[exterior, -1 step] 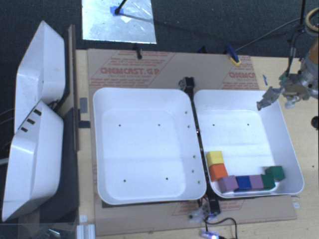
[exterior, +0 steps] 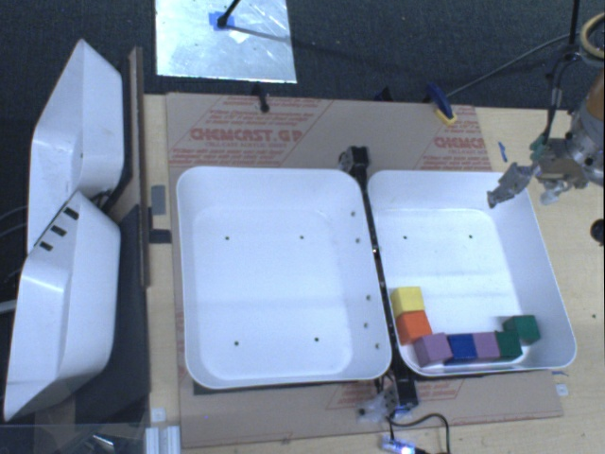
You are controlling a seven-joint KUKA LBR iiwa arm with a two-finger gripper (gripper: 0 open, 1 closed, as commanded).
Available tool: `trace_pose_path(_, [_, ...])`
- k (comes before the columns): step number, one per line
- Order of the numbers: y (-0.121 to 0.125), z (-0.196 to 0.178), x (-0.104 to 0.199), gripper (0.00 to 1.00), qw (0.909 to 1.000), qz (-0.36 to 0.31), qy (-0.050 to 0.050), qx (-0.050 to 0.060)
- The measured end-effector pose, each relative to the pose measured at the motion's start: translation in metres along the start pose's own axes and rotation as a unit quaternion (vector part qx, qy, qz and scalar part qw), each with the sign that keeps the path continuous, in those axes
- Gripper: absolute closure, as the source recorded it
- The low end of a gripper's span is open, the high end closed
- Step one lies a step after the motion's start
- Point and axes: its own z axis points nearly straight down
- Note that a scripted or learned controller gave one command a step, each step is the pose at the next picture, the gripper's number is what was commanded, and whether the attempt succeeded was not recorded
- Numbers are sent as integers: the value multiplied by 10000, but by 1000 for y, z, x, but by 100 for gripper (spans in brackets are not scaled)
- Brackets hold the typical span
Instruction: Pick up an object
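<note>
Blocks point(exterior: 463, 337) lay bunched in the near corner of the right bin point(exterior: 544, 253), against its near wall. Yellow block point(exterior: 407, 299) and orange block point(exterior: 413, 325) were stacked along the bin's left wall, touching. From them a row ran rightward along the near wall: purple block point(exterior: 433, 348), blue block point(exterior: 462, 347), a second purple, then green block point(exterior: 519, 331) at the right end, all touching or nearly so.

Gripper point(exterior: 527, 180) hovered at the far right edge of the same bin, above the rim, well apart from the blocks. It carried nothing; its two fingers appeared spread, one pointing left over the bin, one nearer the wrist. The cluster lay toward the near side and slightly left of the gripper, so the coming move would be a reach toward the viewer and down.

Judgement: green block was nearest the gripper and had a free side; the others were crowded by neighbours and walls, leaving little finger room.

Left bin point(exterior: 274, 187) held no objects.
</note>
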Motion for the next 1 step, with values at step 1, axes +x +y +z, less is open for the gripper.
trace_pose_path(1, [-1,42,3,0,10000,0,4,15])
